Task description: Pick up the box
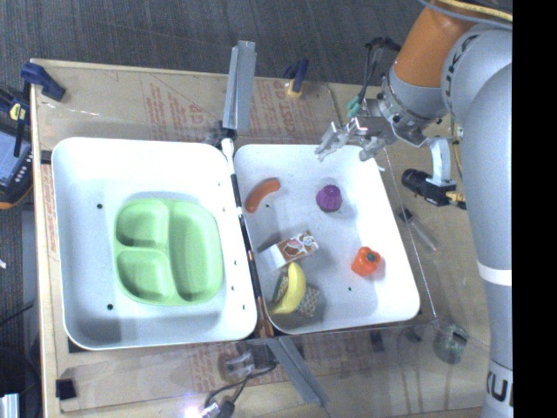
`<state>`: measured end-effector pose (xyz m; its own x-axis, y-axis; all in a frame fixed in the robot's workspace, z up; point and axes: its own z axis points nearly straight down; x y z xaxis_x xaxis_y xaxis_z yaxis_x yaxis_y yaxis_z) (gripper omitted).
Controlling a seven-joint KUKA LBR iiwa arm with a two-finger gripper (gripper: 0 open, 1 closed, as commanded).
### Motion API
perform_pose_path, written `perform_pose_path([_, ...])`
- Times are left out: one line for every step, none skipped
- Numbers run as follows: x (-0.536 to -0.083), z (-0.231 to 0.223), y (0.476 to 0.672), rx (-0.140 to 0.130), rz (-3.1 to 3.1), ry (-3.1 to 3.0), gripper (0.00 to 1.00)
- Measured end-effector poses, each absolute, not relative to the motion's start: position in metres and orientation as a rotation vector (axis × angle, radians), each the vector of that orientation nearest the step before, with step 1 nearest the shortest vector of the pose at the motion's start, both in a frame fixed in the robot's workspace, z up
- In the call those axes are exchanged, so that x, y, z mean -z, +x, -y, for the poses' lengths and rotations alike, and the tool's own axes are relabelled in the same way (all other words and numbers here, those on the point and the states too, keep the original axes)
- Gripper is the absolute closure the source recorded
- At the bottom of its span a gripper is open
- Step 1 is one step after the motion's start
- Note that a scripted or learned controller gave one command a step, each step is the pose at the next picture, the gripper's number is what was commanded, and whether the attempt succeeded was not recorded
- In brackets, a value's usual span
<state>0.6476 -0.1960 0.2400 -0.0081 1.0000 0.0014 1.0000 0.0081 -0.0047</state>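
Gripper: the gripper [351, 138] hangs over the far edge of the right bin [396, 294], its fingers [329, 143] spread apart and nothing between them.

Box: the box [296, 248], a small carton, lies flat near the middle of that bin, just beyond the banana [291, 287].

Key relation: from the fingers the box lies toward the near side and somewhat left, well apart. Its long axis looks to run left-right with a slight tilt.

Neighbours: sausage [262, 193] further back, purple fruit [329, 198] between gripper and box, off to the right, orange piece [366, 261] at right.

Other bin: the left bin [70, 233] holds a green tray [167, 251].

Writing: the box carries a printed face, too small to read; the red markings on the table [130, 103] are illegible too.
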Motion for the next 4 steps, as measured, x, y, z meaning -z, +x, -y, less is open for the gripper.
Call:
perform_pose_path([-0.12, 0.212, 0.638, 0.017, 2.177, -2.3, 0.0])
perform_pose_path([-0.093, 0.205, 0.625, -0.001, 2.265, -2.171, 0.0])
perform_pose_path([-0.095, 0.137, 0.658, -0.004, 2.541, -1.852, 0.0])
perform_pose_path([-0.104, 0.113, 0.593, -0.003, 2.513, -1.887, 0.0])
